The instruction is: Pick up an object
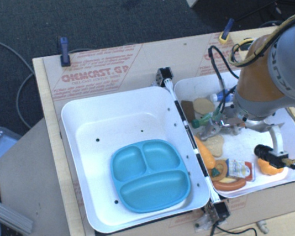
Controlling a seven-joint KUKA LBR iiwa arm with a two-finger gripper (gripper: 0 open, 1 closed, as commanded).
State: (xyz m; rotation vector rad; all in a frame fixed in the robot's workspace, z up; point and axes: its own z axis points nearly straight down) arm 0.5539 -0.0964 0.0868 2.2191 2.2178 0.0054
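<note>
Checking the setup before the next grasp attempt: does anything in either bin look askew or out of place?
Nothing looks spilled or broken. The blue divided plate lies flat in the left bin, turned slightly askew to its walls. The right bin holds a crowded jumble of small items pressed toward its left wall, with the gripper down among them.

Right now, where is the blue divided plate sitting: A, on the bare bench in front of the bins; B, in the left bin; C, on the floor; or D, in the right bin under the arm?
B: the blue divided plate lies flat inside the left bin, while the arm reaches over the right bin.
</note>
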